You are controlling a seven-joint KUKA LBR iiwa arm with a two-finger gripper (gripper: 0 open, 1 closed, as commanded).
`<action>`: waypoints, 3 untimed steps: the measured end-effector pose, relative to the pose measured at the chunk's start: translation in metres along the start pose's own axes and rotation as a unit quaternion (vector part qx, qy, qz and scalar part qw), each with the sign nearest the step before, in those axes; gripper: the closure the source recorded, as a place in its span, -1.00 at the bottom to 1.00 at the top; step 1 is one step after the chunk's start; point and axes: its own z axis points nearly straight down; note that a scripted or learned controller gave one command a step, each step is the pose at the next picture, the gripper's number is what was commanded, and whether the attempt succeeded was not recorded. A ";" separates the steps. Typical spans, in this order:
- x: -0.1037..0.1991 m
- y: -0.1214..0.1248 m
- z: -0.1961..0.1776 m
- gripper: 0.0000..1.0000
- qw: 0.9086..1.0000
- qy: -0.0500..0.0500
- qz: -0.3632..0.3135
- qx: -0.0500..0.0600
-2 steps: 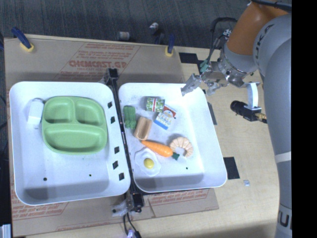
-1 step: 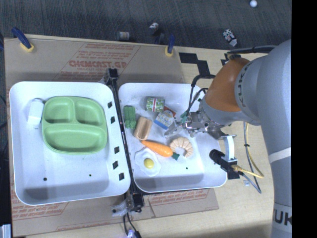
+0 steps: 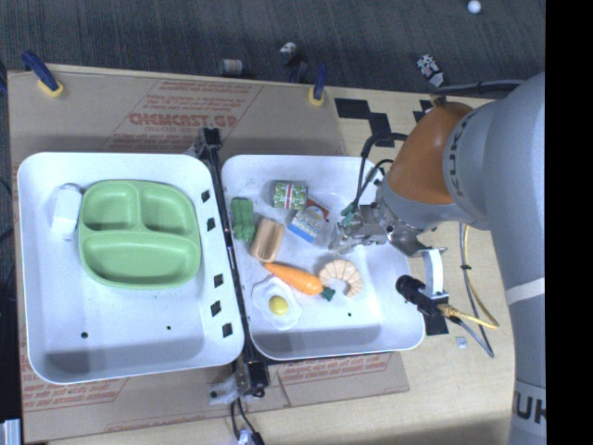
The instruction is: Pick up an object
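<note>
Since any item will do, we start at the near end of the right bin [image 3: 398, 336], where a toy fried egg [image 3: 278, 304] lies flat; we judge it light but too thin and slick to pinch easily. Just beyond it, a toy carrot [image 3: 295, 278] lies touching a toy shrimp [image 3: 341, 276]. Both look like light, stiff, smooth plastic. The carrot's thick middle seems the surest place to grip, across its width. The gripper [image 3: 357, 230] hangs just past the shrimp, and we cannot tell whether it is open or closed, nor see anything held. Farther on lie a tan cylinder [image 3: 267, 239], a blue and white packet [image 3: 304, 225] and a small can [image 3: 289, 194], which would likely roll. The left bin [image 3: 37, 341] holds a green divided plate [image 3: 139, 233]. Both bins sit on printed cardboard [image 3: 176, 109], with dark carpet [image 3: 139, 17] beyond.
</note>
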 end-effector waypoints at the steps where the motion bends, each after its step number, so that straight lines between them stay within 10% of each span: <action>1: -0.020 -0.068 -0.120 1.00 1.000 -0.001 0.004 -0.003; 3: -0.020 -0.080 -0.139 1.00 1.000 -0.001 0.003 -0.004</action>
